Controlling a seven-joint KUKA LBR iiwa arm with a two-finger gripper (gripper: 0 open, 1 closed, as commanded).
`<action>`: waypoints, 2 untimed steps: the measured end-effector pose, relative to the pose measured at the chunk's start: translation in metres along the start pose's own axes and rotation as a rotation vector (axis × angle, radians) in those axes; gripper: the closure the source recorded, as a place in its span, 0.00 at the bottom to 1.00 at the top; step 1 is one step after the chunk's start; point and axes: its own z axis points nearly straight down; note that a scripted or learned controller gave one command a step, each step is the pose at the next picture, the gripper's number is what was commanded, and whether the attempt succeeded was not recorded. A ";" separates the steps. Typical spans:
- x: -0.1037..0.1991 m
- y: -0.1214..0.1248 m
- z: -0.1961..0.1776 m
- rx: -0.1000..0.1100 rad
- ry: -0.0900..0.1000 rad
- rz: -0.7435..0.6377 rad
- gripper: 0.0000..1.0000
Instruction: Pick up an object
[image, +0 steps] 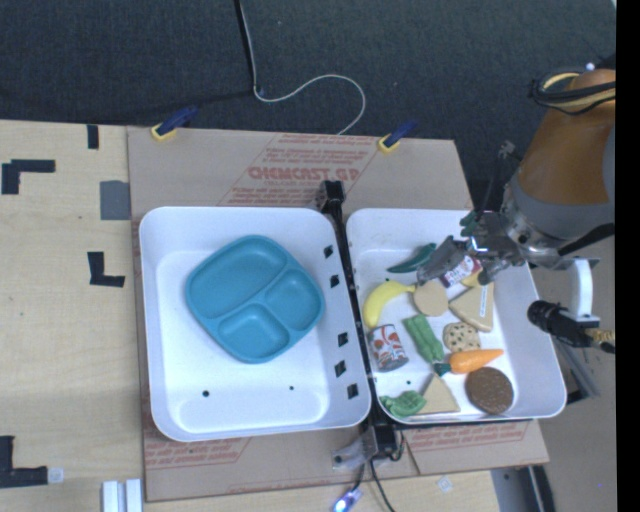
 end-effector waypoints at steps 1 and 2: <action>0.032 -0.044 -0.147 -0.016 0.001 -0.005 0.00; 0.031 -0.043 -0.147 -0.001 0.000 -0.002 1.00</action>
